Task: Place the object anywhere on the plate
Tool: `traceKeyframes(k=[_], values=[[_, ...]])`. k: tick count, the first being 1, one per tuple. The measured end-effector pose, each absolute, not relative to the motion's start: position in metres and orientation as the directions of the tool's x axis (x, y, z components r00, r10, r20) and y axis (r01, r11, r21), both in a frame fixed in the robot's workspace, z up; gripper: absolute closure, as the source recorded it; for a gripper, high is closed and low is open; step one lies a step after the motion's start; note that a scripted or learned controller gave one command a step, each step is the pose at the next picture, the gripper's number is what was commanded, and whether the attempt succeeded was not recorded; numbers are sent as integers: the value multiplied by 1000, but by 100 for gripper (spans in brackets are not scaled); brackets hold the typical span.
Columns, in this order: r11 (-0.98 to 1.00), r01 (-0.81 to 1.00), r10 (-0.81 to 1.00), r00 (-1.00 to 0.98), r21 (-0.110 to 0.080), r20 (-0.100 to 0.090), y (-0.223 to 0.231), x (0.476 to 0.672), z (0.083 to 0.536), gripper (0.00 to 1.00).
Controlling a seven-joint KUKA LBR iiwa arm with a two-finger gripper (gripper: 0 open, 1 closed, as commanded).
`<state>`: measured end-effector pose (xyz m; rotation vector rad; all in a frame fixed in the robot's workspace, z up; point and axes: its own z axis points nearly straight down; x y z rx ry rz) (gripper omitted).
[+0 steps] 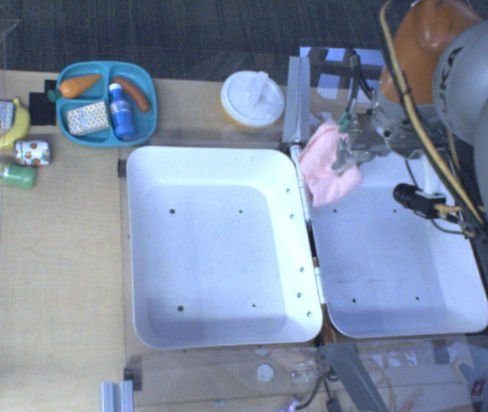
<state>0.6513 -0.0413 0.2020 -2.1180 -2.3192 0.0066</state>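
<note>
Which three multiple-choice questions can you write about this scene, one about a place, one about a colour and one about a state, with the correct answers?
1. Where is the pink cloth?
A. at the top left corner of the right bin
B. in the middle of the left bin
C. on the blue plate

2. What colour is the bottle on the blue plate?
A. blue
B. black
C. yellow

3. How does the pink cloth lie?
A. spread flat on the bin floor
B. bunched up at the gripper
C. folded neatly on the bench

Answers: 1 A, the cloth sits by the wall between the bins, on the right bin's side. 2 A, it is blue with a white label. 3 B, it is crumpled against the gripper.
</note>
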Motion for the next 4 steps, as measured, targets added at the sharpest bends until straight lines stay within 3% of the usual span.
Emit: traceKeyframes(k=[1,2,3,4], values=[[99,995,995,-99,-2,-2,-40,653,222,100],[483,876,876,-483,0,0,-3,627,228,100],[787,617,617,-787,0,1,31,605,224,100],[966,260,260,-966,1,2,75,577,213,100]])
